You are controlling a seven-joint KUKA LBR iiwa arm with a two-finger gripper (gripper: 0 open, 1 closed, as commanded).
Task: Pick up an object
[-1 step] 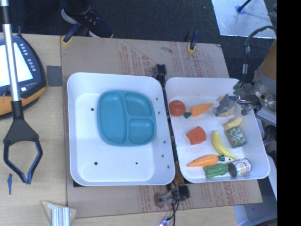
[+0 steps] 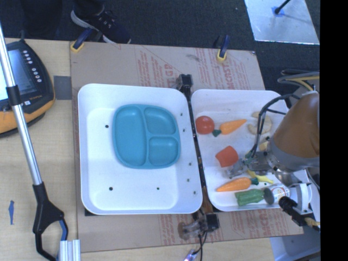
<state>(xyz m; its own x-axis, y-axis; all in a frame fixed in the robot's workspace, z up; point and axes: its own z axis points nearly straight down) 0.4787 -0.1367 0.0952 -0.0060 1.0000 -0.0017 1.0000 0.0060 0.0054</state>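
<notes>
The right bin (image 2: 217,99) holds several toy foods. A red tomato (image 2: 204,124) and a small carrot (image 2: 232,126) lie near its far left. A red block-like piece (image 2: 227,156) sits mid-bin. A second carrot (image 2: 234,185) and a green vegetable (image 2: 249,197) lie by the near wall, with a yellow piece (image 2: 260,177) between them and the arm. A beige piece (image 2: 262,123) lies at the far right. My gripper (image 2: 237,171) is low in the bin, just right of and below the red piece and above the second carrot. The wrist hides what is under it.
The left bin (image 2: 89,145) bears a blue divided plate (image 2: 145,136). A metal pole with a handle (image 2: 27,145) crosses the bench at the left, beside an orange-edged pendant (image 2: 24,80). Clamps (image 2: 185,82) join the bins. The arm's bulk (image 2: 296,135) covers the right bin's right side.
</notes>
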